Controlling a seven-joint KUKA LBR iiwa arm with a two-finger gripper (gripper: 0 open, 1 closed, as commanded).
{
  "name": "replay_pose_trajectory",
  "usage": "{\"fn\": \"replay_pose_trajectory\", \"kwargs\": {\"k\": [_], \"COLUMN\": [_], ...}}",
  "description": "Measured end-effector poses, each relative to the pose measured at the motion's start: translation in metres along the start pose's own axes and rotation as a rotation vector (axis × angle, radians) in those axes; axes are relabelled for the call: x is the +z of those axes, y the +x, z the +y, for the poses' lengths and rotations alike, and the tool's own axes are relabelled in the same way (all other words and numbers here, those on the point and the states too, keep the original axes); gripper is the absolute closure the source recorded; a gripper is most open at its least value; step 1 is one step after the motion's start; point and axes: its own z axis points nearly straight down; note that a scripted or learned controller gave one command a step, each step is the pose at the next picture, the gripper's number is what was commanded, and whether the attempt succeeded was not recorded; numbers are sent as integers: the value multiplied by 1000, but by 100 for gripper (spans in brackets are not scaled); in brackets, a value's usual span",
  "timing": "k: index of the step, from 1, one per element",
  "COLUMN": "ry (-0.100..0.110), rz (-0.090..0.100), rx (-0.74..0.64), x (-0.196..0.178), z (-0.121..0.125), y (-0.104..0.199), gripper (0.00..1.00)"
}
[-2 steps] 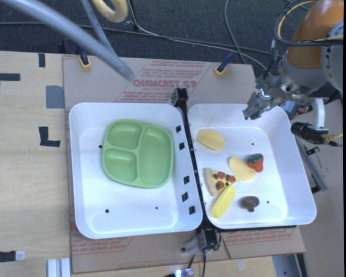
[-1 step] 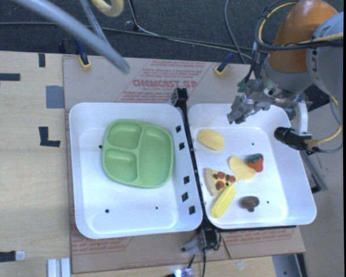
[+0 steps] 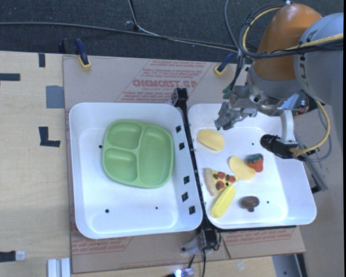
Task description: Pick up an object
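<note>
**Approach step, nothing gripped yet**

Yellow plastic corn cob (image 3: 223,201) sits nearest, right white bin (image 3: 300,212); gripper (image 3: 226,119) hovers just above pale yellow oval toy (image 3: 210,140), likely target; claw state: cannot tell; next: descend, close. Count: six toys right; one green divided plate (image 3: 138,153) left.
</note>
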Motion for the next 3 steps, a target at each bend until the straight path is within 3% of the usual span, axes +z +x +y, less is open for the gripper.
{"fn": "replay_pose_trajectory", "kwargs": {"k": [3], "ry": [2], "rz": [0], "rx": [-2], "x": [-1], "z": [-77], "y": [150], "gripper": [100]}}
